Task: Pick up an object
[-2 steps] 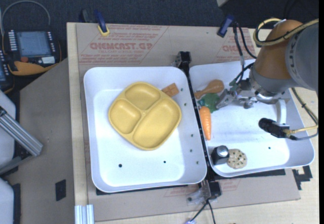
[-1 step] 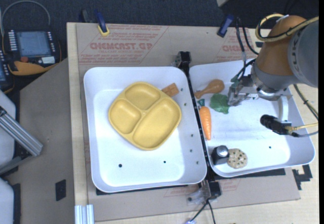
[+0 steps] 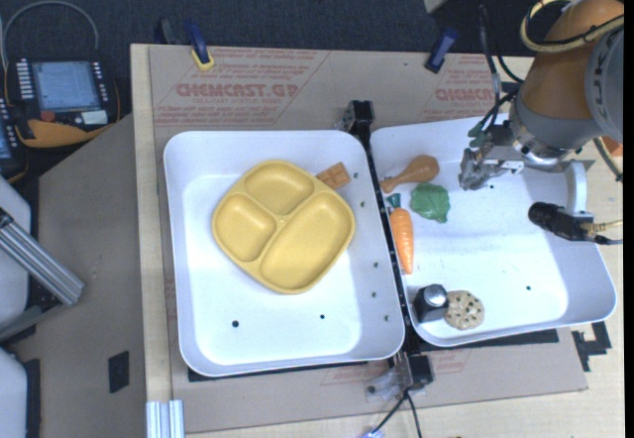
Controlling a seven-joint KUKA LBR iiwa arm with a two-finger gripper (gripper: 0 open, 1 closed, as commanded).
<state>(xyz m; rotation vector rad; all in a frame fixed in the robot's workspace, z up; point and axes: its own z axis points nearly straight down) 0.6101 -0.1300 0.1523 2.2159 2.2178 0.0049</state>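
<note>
My gripper point(image 3: 477, 171) hangs over the far part of the right bin point(image 3: 555, 277), fingers pointing down, with nothing between them. Just left of it lies a tan chicken drumstick point(image 3: 413, 171). A green leafy piece point(image 3: 431, 201) sits below and left of the fingertips. An orange carrot point(image 3: 401, 238) lies along the bin's left wall. Near the front edge are a chocolate-chip cookie point(image 3: 463, 309) and a small black-and-silver object point(image 3: 431, 300).
The left bin point(image 3: 198, 277) holds a yellow sectioned plate point(image 3: 283, 225) with a small brown block point(image 3: 334, 174) at its far edge. A black cable piece point(image 3: 560, 219) from the arm hangs over the right bin. Cardboard point(image 3: 248, 84) lies behind the bins.
</note>
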